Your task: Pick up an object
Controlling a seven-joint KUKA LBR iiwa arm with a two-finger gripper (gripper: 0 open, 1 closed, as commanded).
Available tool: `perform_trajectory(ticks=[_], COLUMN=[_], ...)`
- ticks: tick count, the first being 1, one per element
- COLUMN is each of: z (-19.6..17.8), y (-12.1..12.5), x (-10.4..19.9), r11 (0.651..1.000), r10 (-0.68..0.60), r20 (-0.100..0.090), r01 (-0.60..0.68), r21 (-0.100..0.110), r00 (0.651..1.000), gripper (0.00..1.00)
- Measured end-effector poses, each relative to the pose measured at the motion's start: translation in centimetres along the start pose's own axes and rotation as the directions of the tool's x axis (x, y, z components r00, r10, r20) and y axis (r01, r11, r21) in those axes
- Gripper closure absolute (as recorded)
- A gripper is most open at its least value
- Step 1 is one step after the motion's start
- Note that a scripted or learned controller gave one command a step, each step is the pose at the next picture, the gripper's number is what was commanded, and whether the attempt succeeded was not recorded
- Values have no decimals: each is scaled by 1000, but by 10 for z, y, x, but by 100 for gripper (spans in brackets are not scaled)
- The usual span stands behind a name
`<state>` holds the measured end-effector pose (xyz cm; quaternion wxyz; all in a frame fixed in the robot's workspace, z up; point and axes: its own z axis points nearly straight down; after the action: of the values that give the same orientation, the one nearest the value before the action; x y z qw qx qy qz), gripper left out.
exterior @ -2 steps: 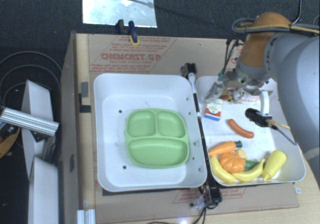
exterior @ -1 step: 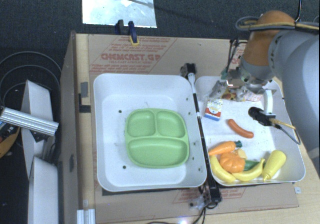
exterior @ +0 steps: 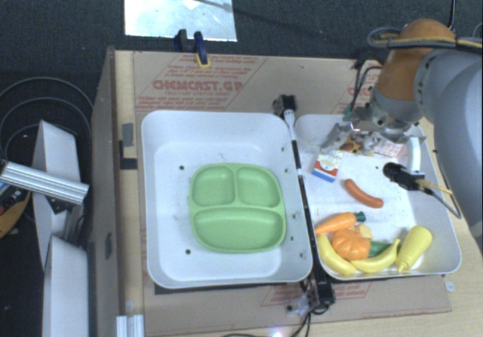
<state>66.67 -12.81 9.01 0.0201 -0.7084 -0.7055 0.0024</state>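
My gripper [exterior: 349, 134] hangs low over the far end of the right bin [exterior: 445, 252]; I cannot tell its state. Just nearer than it lies a small red, white and blue carton [exterior: 326, 170]; nearer still a sausage [exterior: 363, 192], then a carrot [exterior: 336, 222] and banana [exterior: 355, 264].

Robotics lab bench, grey robot arm [exterior: 445, 94] over two white bins [exterior: 173, 252], cardboard sheet [exterior: 219, 79] beneath, loose cables [exterior: 30, 102], dark carpet floor [exterior: 60, 11]
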Motion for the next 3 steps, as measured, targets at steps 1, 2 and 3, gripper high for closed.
perform_trajectory(ticks=[1,2,3], z=[0,-1,0], y=[0,3,-46], x=[-11,-38,-3], r11=[1000,1000,999], r10=[-3,-4,-4], r20=[-7,-1,29], r01=[3,4,6], r21=[2,-15,-51], r00=[1000,1000,1000], gripper=[0,0,0])
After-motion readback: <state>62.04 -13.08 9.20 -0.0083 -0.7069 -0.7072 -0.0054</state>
